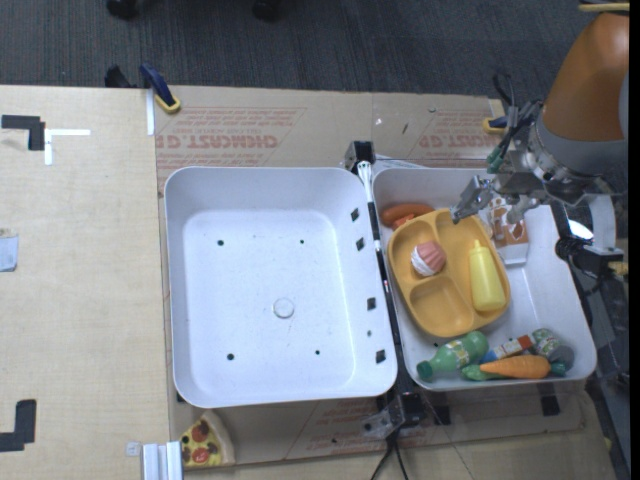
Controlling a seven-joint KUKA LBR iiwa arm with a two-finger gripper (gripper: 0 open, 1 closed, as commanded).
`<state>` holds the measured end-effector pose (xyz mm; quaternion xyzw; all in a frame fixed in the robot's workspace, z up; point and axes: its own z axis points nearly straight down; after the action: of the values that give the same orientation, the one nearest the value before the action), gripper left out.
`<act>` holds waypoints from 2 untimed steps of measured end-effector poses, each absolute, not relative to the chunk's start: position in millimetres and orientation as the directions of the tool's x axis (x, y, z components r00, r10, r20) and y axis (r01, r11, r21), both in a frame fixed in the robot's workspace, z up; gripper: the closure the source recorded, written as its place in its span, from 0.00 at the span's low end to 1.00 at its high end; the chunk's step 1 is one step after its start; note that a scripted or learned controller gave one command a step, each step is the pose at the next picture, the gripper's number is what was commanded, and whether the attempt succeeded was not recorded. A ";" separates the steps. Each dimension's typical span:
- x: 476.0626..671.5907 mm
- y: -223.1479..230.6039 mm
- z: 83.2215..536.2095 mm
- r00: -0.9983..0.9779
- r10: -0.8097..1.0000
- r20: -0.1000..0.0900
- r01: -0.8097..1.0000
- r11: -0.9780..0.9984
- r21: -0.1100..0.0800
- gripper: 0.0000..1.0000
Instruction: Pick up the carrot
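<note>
bottle overlaps carrot tip

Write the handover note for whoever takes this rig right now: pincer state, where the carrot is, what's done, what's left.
Pincer: above the far part of the right bin, near the yellow tray's far edge, with nothing seen between its fingers.
Carrot: lying flat along the right bin's near wall, beside the green bottle and a small cluster of toys.
Done: nothing yet; carrot ungrasped.
Left: bring the pincer to the near side, descend on the carrot, close, lift.
</note>
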<state>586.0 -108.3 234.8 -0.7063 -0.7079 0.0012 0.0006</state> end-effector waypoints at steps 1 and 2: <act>569.5 -95.9 141.2 -0.018 1.000 0.000 1.000 0.018 -0.002 0.00; 620.6 -101.5 106.8 0.127 0.992 0.001 0.992 -0.127 0.025 0.00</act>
<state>620.6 -101.5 106.8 -0.7506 -0.6606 -0.0087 -0.0092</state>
